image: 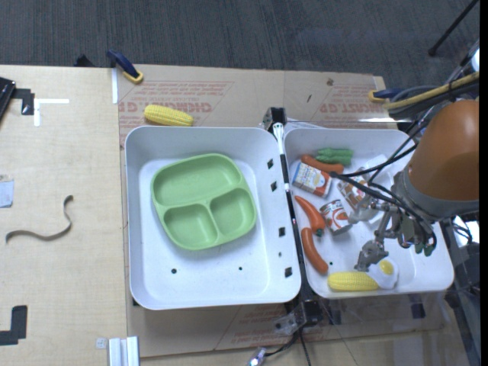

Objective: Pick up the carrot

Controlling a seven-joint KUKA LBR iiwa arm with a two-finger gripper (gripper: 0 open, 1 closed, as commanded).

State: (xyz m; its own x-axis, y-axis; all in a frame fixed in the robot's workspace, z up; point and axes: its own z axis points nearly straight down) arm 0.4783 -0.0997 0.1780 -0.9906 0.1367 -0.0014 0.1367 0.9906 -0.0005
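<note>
Nearest, against the front wall of the right bin (441, 274): a yellow corn cob (352, 281) with a toy fried egg (386, 270) just beside it. Directly above those, hanging low, the gripper (371, 256), tangled in its own linkage and cables (364, 191); spread or pressed together cannot be told, and nothing seen pinched in it. Farther in and to the picture's left, two orange-red sausage-like pieces (313, 250) lying roughly end to end, easy to mistake for the target. Beyond them, a small carton (309, 178). Farthest, near the back wall, most likely the carrot (313, 163): orange body partly covered by the carton, green top (333, 156) at its right end, long axis roughly across the picture. From the gripper, then, up and left, well apart, with clutter between.
</note>
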